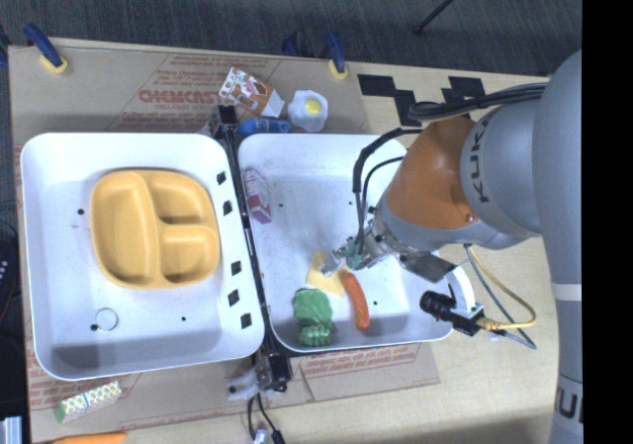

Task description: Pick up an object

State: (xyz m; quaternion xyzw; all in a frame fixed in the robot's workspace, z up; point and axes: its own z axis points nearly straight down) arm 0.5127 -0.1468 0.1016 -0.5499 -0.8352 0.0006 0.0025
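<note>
Approach step: pincer (353,256) down in right bin (297,160), just beside the yellow piece (322,272) and sausage (358,300). Can't tell its opening, and nothing seen gripped. Broccoli (314,314) nearby. Next probably settle over one item, close, lift.

Bench (396,402) with 2 white bins (40,234)

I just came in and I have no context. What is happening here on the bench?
A grey and orange robot arm reaches into the right bin, its gripper low beside a yellow piece, an orange sausage-shaped toy and a green toy. Nothing is seen lifted. The left bin holds a yellow divided tray.
</note>
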